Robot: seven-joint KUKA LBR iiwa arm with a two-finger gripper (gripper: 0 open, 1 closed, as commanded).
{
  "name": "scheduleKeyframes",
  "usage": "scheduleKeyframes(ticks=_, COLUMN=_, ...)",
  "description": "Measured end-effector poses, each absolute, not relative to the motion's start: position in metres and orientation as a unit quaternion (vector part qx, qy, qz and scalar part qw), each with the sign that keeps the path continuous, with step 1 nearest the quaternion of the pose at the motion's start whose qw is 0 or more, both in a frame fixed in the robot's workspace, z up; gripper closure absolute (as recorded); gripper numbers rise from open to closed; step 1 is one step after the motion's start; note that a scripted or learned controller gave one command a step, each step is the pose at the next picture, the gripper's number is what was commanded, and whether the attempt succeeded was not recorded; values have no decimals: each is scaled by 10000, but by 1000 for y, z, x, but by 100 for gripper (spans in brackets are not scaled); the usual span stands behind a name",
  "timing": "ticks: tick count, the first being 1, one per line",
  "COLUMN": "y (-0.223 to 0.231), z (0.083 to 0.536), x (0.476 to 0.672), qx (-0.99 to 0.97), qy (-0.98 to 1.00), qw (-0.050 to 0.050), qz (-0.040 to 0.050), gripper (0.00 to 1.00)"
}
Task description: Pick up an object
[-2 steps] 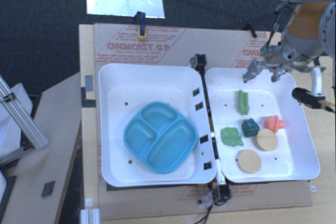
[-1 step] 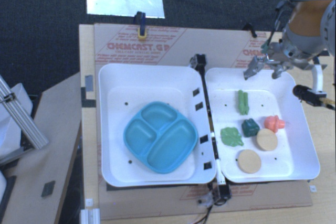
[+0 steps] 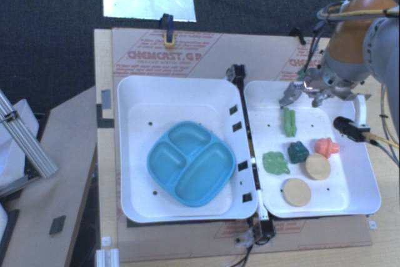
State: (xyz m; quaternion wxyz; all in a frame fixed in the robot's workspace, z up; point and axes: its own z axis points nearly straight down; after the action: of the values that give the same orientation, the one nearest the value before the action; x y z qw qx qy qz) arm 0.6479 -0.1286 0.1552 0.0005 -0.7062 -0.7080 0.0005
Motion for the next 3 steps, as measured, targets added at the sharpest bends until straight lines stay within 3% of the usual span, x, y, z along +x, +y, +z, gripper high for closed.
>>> scheduleKeyframes(ticks=2, y=-124, z=83, x=652, qx=-7051, qy=-7091, qw=0, qz=3, gripper=0)
scheduleKeyframes(ticks=3, y=-124, z=97, x=654, qx=-7044, qy=-7098, qw=-25, qz=-15, gripper=100)
